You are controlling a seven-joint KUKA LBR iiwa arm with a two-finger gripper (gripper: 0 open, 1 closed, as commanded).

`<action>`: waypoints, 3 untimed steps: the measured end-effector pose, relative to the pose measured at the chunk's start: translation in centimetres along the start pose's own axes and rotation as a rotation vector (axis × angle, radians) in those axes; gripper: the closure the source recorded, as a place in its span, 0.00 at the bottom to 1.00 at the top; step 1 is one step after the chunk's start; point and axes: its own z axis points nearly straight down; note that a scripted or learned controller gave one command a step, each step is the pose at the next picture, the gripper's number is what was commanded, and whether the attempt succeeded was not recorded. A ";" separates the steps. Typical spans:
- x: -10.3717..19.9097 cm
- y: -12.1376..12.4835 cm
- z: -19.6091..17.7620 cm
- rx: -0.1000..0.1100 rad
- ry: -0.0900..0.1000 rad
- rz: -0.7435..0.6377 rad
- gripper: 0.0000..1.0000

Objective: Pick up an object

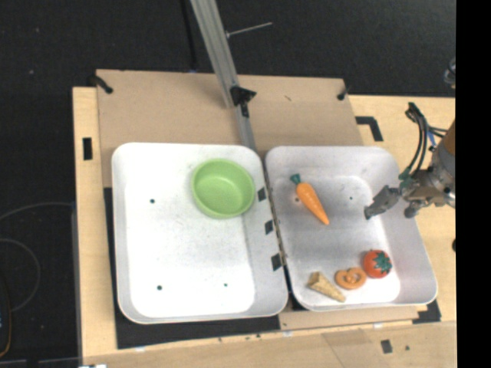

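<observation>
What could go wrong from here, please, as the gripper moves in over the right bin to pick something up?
1. The tomato, pretzel and wedge lie close together near the right bin's front wall, so a grasp there may nudge a neighbour or hit the rim.
2. The carrot lies slanted and tapers, so it could slip out.
3. The gripper sits off every object and may close on nothing.

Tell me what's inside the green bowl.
The green bowl in the left bin shows only its own green inside, with nothing in it. The bin floor under it is covered.
</observation>
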 end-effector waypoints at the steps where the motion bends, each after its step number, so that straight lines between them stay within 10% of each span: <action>1: 0.0 0.0 0.0 0.000 0.000 0.001 0.00; 3: -1.1 0.2 10.0 0.007 -0.002 0.003 0.00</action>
